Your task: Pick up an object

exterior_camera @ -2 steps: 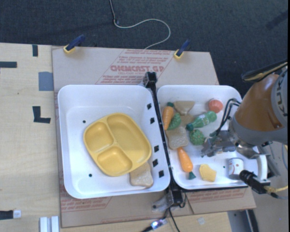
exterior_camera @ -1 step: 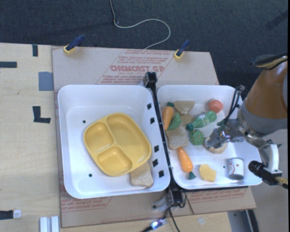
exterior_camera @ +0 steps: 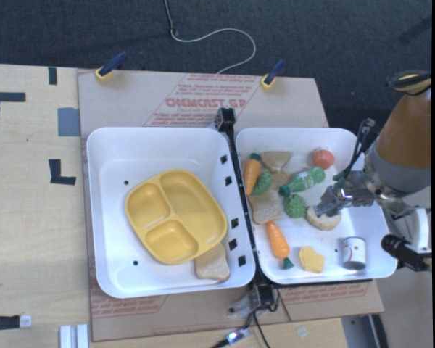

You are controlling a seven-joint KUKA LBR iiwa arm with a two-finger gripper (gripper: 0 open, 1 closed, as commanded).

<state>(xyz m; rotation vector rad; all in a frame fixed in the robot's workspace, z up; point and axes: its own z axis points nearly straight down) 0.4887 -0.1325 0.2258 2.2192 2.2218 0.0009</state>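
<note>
The right bin (exterior_camera: pixel 290 132) holds several toy foods. My gripper (exterior_camera: pixel 325 209) reaches in from the right and hangs low over a tan bun (exterior_camera: pixel 325 222) near the bin's right side, partly covering it. Just left of the bun lies a green broccoli (exterior_camera: pixel 296 206). Above that are a green bottle (exterior_camera: pixel 304 179) and a red tomato (exterior_camera: pixel 322 157). An orange carrot (exterior_camera: pixel 278 241), a yellow chunk (exterior_camera: pixel 311 259) and a small silver can (exterior_camera: pixel 353 253) lie along the front. I see nothing lifted off the bin floor.
Another carrot (exterior_camera: pixel 251 174), a bread slice (exterior_camera: pixel 265 209) and a tan piece (exterior_camera: pixel 277 159) lie by the divider. The left bin (exterior_camera: pixel 105 194) holds a yellow divided plate (exterior_camera: pixel 175 216) and a bread slice (exterior_camera: pixel 213 266). A cable (exterior_camera: pixel 225 35) loops behind the bins.
</note>
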